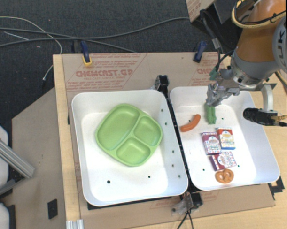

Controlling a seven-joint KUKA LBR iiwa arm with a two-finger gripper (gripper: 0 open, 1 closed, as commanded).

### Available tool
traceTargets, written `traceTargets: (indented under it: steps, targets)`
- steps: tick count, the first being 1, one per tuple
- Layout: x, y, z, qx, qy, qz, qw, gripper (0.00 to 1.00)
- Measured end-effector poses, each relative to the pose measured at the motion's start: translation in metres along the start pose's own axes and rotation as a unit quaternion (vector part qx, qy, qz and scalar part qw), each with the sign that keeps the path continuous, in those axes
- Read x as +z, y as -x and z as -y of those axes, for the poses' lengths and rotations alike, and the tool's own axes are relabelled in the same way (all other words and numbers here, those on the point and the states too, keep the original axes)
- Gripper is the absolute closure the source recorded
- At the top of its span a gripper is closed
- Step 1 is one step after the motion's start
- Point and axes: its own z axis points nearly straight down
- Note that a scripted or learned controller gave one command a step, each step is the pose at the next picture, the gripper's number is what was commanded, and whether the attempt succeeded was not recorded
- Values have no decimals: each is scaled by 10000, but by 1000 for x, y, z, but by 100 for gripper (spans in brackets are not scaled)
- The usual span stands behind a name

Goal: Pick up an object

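**Gripper over the green piece near the right bin's far rim**

Over the far part of the right bin (272, 163), the gripper (212, 101) hangs from the grey-and-orange arm (258, 32), its fingers (210, 101) pointing down at the top end of a small green piece (211, 115). That piece stands directly beneath the fingertips and seems to meet them; whether the fingers are apart or closed on it cannot be told from this angle.

Behind the gripper, the bin's far rim runs close, so little room lies that way. To the gripper's left, the divider where the two bins meet is near, with an orange sausage (190, 123) lying tilted between it and the green piece, just beside the latter but apart from it. Toward the near side of the bin, white floor lies bare below the green piece before three small printed packets (218, 141) begin: two side by side, a third (223, 160) just in front of them. A pretzel (224, 176) lies nearest the front rim, touching or almost touching that third packet.

Well off to the gripper's left, the left bin (89, 184) holds a green divided plate (129, 134), set at a slant with bare white floor around it.
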Motion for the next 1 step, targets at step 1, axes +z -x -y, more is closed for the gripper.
traceTargets:
  steps: [1]
  targets:
    - [13, -47, -11, 9, -4, 4, 10000, 100]
